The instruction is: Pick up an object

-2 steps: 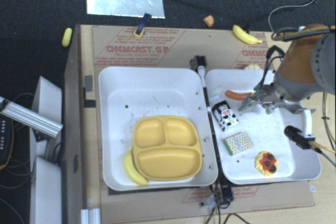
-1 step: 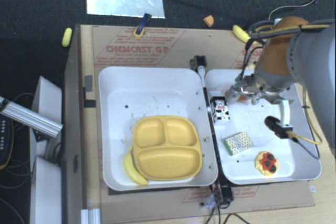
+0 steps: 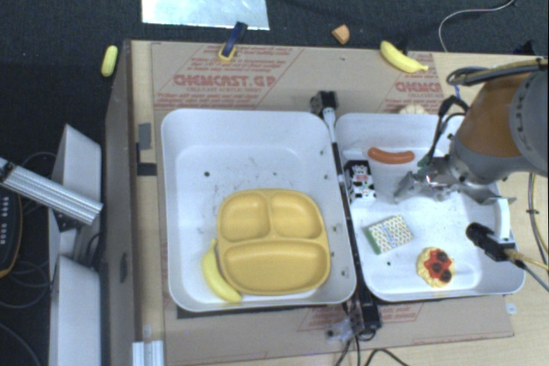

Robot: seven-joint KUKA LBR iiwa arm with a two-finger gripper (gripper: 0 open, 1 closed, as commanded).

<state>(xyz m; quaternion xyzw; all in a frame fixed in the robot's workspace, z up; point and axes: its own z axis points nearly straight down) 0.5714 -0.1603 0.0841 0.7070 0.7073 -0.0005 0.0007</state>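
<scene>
While hovering at right centre of the frame above the right bin (image 3: pixel 480 287), end effector (image 3: pixel 426 181) near hot dog (image 3: pixel 391 155); finger state impossible to tell. Probably approach step; next, descent onto hot dog.

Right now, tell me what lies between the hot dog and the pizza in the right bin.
In the camera view, the green checkered sponge lies between the hot dog and the pizza, on the right bin floor.

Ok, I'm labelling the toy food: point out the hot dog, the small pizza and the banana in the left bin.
hot dog (image 3: pixel 391 155), camera view, middle of the sausage.
small pizza (image 3: pixel 436 266), camera view, its topped centre.
banana (image 3: pixel 218 278), camera view, mid-curve beside the yellow tray.
</scene>
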